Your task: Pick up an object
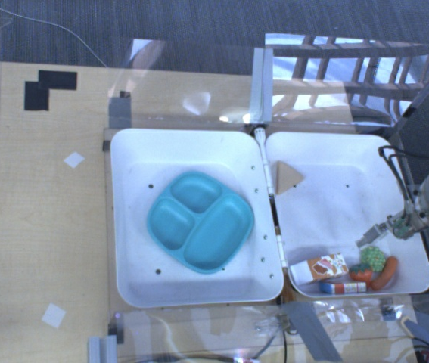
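The small green round toy sits just below the open two-finger gripper, so a straight, centred descent before closing seems best.

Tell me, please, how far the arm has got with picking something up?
Nothing looks picked up yet. The tool hangs low in the right bin, just above the cluster in its near corner: green toy, orange sausage-shaped toy, small box. All lie on the bin floor. The grasp and the lift are left.
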Controlling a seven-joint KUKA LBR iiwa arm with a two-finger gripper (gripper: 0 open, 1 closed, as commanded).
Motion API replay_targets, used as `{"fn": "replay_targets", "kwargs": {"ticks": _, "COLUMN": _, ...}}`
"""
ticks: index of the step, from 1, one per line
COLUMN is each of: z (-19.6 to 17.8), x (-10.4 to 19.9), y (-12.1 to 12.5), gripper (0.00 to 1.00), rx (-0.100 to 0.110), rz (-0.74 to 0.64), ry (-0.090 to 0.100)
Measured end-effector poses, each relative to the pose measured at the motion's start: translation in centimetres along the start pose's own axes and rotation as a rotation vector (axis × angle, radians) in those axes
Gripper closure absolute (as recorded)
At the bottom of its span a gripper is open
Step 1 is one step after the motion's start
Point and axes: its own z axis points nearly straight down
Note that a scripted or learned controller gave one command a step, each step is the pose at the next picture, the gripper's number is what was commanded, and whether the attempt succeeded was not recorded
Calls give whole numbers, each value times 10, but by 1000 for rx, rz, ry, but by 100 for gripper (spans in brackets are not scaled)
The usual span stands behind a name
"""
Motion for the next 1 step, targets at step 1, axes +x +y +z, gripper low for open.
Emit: {"fn": "replay_targets", "kwargs": {"ticks": 1, "z": -3, "x": -19, "y": 47, "gripper": 0, "rx": -3, "rz": -236, "ry": -3}}
